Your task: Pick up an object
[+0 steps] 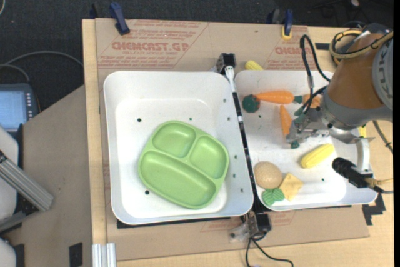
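The right bin [325,194] holds several toy foods. An orange carrot [275,97] lies at the back beside a dark green ball [250,103]. A second carrot [285,119] lies lengthwise just below them. Nearer the front are a yellow corn cob [317,156], a tan potato [267,174], a yellow wedge [290,186] and a small green piece [272,197]. My gripper [294,137] is down in this bin, right next to the second carrot's near end and just left of the corn cob. Nothing shows between its tips.
A light green divided plate [183,163] lies in the left bin [119,134]. A small yellow piece [254,65] sits on the cardboard behind the right bin. The wall between the bins [239,128] runs just left of the green ball.
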### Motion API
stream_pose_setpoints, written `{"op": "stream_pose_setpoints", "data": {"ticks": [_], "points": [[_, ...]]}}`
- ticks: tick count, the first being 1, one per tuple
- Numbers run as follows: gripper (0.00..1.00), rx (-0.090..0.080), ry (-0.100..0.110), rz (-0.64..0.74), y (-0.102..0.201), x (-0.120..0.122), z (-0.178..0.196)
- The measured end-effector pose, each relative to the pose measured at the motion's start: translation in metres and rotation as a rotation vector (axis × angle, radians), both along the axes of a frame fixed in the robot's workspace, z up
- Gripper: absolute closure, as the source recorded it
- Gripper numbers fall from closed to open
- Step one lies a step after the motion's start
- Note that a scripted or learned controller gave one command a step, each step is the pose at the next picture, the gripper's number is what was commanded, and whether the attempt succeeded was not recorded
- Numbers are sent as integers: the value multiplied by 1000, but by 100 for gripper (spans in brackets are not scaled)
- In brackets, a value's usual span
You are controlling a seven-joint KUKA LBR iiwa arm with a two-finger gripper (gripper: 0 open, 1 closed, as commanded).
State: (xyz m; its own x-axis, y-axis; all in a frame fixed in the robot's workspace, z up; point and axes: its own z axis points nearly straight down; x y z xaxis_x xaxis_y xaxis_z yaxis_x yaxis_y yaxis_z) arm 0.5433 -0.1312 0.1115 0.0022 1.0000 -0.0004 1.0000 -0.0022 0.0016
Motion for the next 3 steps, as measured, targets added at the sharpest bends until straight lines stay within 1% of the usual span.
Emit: {"op": "stream_pose_setpoints", "data": {"ticks": [1, 2, 3], "points": [[0, 0, 0, 0, 0, 0, -1], [0, -2, -8, 7, 0, 103, -27], [0, 1, 6, 1, -4, 71, -27]]}}
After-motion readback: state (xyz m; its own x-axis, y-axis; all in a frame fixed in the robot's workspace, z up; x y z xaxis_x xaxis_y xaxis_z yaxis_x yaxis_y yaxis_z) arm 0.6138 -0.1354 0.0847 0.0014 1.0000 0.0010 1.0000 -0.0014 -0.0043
